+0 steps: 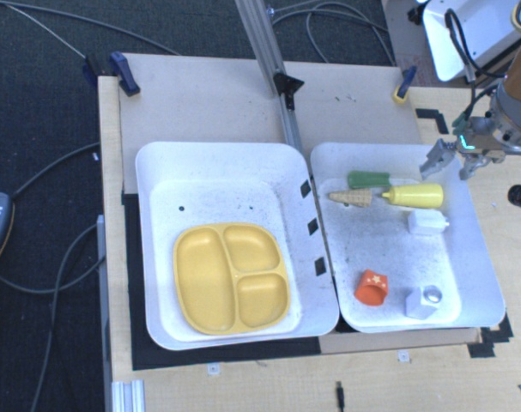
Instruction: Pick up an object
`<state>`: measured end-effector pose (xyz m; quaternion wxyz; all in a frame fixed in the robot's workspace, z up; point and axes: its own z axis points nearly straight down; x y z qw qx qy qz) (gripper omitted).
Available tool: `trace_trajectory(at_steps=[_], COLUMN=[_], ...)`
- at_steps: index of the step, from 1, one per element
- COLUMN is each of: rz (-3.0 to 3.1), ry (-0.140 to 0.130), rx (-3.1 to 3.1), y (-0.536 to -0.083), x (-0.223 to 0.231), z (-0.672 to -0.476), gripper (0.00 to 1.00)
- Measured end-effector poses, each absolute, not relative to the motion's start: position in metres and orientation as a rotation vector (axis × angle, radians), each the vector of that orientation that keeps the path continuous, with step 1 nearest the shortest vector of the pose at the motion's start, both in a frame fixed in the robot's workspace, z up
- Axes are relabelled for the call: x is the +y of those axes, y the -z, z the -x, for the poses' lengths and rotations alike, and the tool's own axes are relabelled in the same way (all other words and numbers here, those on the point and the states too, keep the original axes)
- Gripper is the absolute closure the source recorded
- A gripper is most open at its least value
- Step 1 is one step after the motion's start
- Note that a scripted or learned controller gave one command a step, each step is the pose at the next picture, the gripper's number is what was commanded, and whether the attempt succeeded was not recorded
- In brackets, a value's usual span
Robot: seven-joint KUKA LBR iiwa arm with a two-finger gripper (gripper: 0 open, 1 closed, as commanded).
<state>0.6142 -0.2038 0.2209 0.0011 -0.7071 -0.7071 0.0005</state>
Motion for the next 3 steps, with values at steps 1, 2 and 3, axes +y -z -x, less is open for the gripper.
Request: trace_trajectory(at_steps=[1, 2, 3], rz=[2.22, 2.217, 2.217], ry=[0.0, -0.005, -0.004], rx=[-2.222, -2.216, -2.218], y=[-0.222, -0.158, -0.116], x=[-0.204, -0.204, -0.2], z=[-0.615, -0.612, -0.612], gripper=[0.0, 0.0, 0.0])
